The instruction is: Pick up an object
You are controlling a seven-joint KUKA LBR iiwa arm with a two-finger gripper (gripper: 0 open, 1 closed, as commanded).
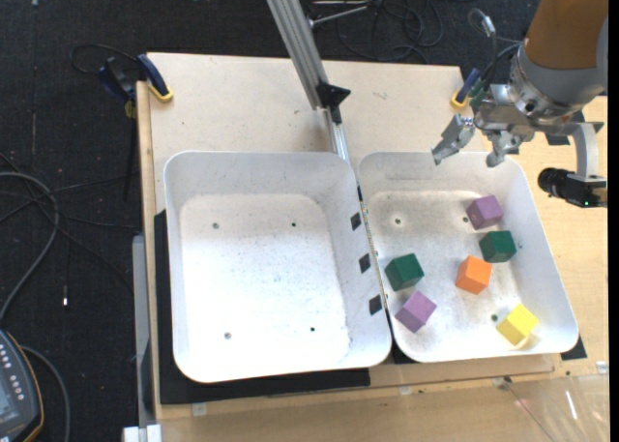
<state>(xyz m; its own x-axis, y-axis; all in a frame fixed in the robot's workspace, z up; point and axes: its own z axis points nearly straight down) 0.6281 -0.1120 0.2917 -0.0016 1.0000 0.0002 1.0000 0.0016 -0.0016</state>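
Your gripper (474, 144) hangs over the far rim of the right bin (542, 237), up at the bin's back edge. Its two fingers stand apart with nothing between them; one fingertip (447, 148) points down-left, the other sits just right of it. The grey arm with the orange band (571, 5) comes in from the upper right.

All your pick candidates lie in the right bin, six blocks:
- purple block (484, 210), nearest the gripper, toward the back right
- dark green block (499, 245), just in front of that purple one, near the right wall
- orange block (474, 275), close beside and in front of the dark green one, apart from it
- green cube (404, 270), toward the bin's left wall
- second purple block (416, 310), just in front of the green cube, tilted a bit
- yellow block (519, 324), front right corner, near the rim

None of them touch the gripper; all rest on the bin floor.

The left bin (193, 198) sits beside it, rims overlapping along the middle. A silver aluminium rail (295, 29) slants in from the top and ends at the seam between the bins. You also have a blue-and-yellow clamp (145, 77) at the bench's far left corner, and another clamp (467, 90) on the bench edge just behind the gripper.
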